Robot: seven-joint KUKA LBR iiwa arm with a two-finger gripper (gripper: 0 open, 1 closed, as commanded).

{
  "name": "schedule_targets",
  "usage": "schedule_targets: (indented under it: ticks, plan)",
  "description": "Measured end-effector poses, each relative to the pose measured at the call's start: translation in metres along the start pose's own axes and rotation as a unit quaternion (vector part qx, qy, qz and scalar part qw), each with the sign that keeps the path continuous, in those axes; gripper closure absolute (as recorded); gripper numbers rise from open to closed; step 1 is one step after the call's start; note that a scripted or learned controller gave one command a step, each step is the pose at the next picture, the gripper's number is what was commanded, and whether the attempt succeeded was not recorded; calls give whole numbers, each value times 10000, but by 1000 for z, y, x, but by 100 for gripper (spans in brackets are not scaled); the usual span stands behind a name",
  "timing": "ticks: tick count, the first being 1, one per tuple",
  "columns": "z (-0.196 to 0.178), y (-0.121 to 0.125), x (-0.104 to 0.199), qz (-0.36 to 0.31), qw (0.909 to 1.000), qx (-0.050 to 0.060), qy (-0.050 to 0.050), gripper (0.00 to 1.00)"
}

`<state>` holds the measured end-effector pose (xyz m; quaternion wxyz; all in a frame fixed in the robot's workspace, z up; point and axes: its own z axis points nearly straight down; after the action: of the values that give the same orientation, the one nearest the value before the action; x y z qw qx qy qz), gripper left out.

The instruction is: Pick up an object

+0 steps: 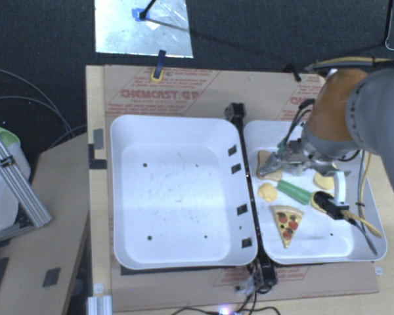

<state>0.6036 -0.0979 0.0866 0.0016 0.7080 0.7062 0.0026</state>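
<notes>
Pizza slice toy (pixel 287 223) sits closest to my camera, near the front of the right bin (pixel 315 249), tip pointing at me. Just behind it there's a green stick-shaped piece (pixel 294 191) lying slantwise, with a small yellow lump (pixel 267 191) touching its left end. My gripper (pixel 273 166) is parked low over the bin's back-left area, above a tan piece (pixel 263 157). Can't tell if the fingers are open or shut from this angle. I'd guess the tan piece right under it is the easiest target; the pizza lies toward the front.
</notes>
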Motion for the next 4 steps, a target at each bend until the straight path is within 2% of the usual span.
schedule_targets:
  ticks: [1,2,3,4]
  plan:
    - [-105,9,76,-72,10000,-35,8,0]
    - [-98,-94,104,-23,10000,64,8,0]
    - [-98,-117,55,7,10000,33,-10,0]
    - [-25,-119,5,12,10000,56,-14,0]
